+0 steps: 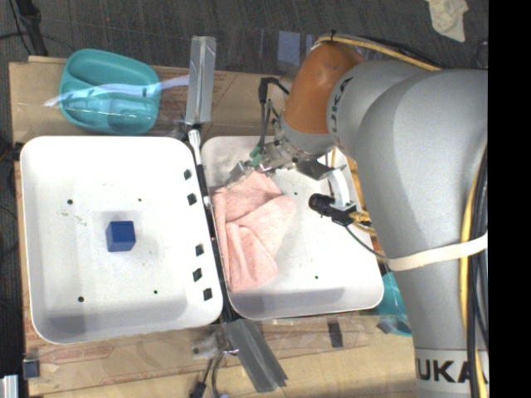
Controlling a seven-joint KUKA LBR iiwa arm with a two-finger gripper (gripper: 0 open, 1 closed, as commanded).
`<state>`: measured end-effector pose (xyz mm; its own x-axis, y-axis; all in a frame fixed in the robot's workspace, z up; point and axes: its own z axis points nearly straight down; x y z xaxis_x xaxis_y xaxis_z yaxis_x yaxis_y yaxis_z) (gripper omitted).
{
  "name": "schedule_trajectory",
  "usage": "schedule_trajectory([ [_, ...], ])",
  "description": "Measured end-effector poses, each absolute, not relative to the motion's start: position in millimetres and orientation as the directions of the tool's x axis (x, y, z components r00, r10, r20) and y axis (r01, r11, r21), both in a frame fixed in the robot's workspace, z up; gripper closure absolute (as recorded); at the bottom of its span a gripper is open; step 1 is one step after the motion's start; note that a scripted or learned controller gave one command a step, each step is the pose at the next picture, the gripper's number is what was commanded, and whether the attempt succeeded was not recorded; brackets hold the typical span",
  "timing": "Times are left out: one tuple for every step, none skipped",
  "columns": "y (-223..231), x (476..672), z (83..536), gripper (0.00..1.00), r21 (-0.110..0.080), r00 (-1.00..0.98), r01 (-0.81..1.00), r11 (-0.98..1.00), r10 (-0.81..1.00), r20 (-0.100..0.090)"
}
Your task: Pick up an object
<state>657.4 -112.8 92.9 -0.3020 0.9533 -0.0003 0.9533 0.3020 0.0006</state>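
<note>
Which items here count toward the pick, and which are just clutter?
Job items: gripper, over the pink cloth in the right bin; blue cube in the left bin.

Lying about: teal container behind the left bin; crumpled rag on the floor.

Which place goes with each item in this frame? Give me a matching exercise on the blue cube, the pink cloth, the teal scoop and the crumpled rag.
Items:
1. blue cube
2. pink cloth
3. teal scoop
4. crumpled rag

Places:
A. on the dark floor, upper right of the view
B. in the left bin
C. on the bench behind the left bin
D. in the right bin, below the gripper

Pairs: 1-B, 2-D, 3-C, 4-A
</note>
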Motion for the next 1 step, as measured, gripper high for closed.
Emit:
schedule_trajectory([
  [-130.2,605.7,92.4,0.0,-0.001,-0.3,0.954,0.3,0.954,0.0],
])
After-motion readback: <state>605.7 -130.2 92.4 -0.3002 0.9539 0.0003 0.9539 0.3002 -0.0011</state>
